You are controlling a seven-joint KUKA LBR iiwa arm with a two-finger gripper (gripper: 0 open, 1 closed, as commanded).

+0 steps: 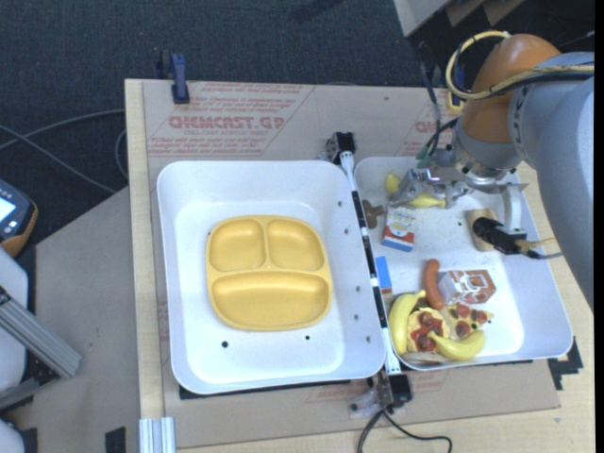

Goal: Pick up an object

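left white bin [179, 253]: yellow divided plate [268, 273] | bench [236, 121]: blue clamp [176, 75] at far-left edge; red print

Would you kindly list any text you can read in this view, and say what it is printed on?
"CHEMCAST GP", in red: on the board under the bins.
Smaller red lines around it: too blurred to read.
Small carton and snack packet in the right bin: print too small to read.
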